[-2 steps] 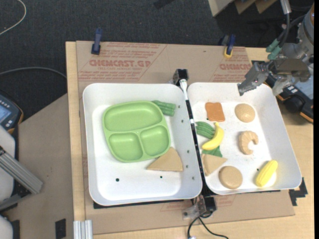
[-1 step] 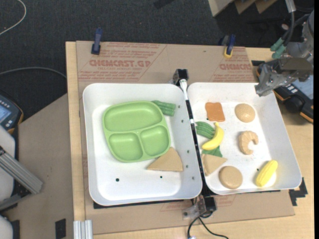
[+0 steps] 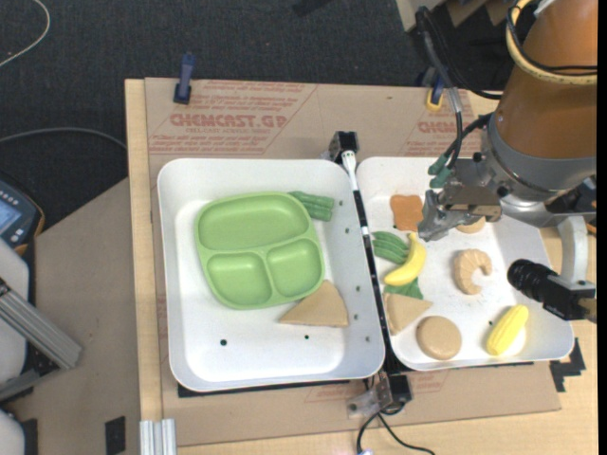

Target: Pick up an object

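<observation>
Nearest the camera, the front edge of the worktop shows bare brown board with a clamp at the seam between the bins.

In the right bin, front row: a round tan cookie at the near left, a yellow corn cob at the near right, tilted. A tan wedge lies just behind the cookie, against the bin's left wall.

In the left bin, a tan triangular slice rests at the near right corner of a green divided plate, touching it. A green leafy piece lies at the plate's far right corner.

Mid-depth in the right bin: a yellow banana, with a green leafy item just to its left. A tan croissant sits to the banana's right, apart from it.

The claw hangs directly above the banana's upper tip. Whether it is spread or pressed together cannot be told. Nothing is seen pinched.

Further back, an orange square piece lies just left of the claw. The grey arm with orange band rises at the far right.
</observation>
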Robot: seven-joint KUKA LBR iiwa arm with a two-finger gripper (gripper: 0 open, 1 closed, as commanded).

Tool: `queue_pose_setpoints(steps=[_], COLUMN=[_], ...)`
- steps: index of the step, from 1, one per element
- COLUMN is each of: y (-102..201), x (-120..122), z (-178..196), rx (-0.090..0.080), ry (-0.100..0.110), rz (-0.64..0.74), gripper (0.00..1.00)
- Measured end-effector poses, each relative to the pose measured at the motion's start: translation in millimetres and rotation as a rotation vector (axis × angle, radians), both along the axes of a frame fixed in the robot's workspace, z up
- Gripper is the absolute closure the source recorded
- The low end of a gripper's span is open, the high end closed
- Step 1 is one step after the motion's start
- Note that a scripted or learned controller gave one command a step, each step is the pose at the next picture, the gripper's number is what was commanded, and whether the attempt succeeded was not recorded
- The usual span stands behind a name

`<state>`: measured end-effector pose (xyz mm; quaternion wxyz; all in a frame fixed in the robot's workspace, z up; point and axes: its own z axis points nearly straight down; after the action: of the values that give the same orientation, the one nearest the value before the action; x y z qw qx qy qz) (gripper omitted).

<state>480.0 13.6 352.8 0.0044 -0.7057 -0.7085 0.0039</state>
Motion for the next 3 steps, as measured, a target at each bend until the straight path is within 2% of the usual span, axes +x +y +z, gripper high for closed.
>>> queue_pose_setpoints(steps=[1,2,3], y=[55.9,79.2,77.8], x=[-3.1,0.6,0.0], z=[-106.2,41.5,43.5], rx=[0.0,0.004,0.0], ry=[0.003,-0.029,-0.016], rz=[0.001,0.001,-0.003], gripper=[1.0,1.0,1.0])
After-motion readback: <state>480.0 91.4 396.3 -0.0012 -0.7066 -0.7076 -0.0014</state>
